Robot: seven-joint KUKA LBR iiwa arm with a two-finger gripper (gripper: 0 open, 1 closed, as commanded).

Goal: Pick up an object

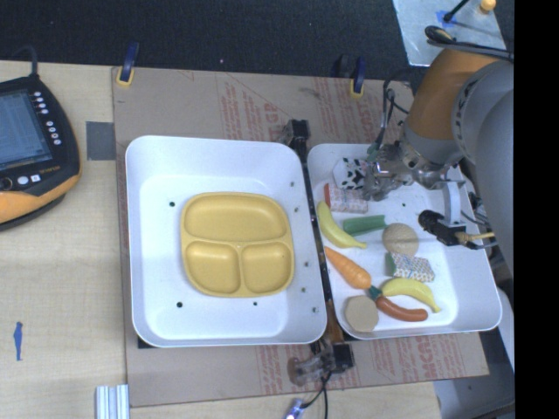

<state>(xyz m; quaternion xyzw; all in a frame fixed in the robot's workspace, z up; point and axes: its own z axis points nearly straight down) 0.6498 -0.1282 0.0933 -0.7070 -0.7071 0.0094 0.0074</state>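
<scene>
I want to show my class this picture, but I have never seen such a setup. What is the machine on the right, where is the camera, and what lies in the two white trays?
The picture comes from one camera fixed above the bench, looking down at a slant. The grey shape with an orange band on the right is a robot arm; its gripper reaches down over the back of the right tray. Whether it holds anything cannot be seen. That tray contains toy food: a carrot, two bananas, a sausage, a green piece and a few others. The left tray holds a yellow divided plate. At the far left lies the arm's handheld control pad.
</scene>
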